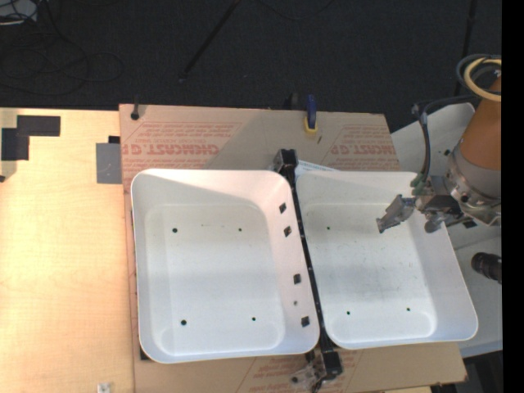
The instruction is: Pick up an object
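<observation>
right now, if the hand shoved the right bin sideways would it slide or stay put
Probably stays put: black clips along the shared rim seem to tie the right bin to the left bin. It looks thin and shallow, so likely light, and its wall may flex under the hand.

My gripper [407,209] hung over right bin [458,301]; black clips [296,278] lined ridge beside left bin [143,301].

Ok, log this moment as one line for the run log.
arm: reaching in from right | gripper: over right bin, upper right part | held: nothing seen | left bin: beside it | pick: not yet done
</observation>
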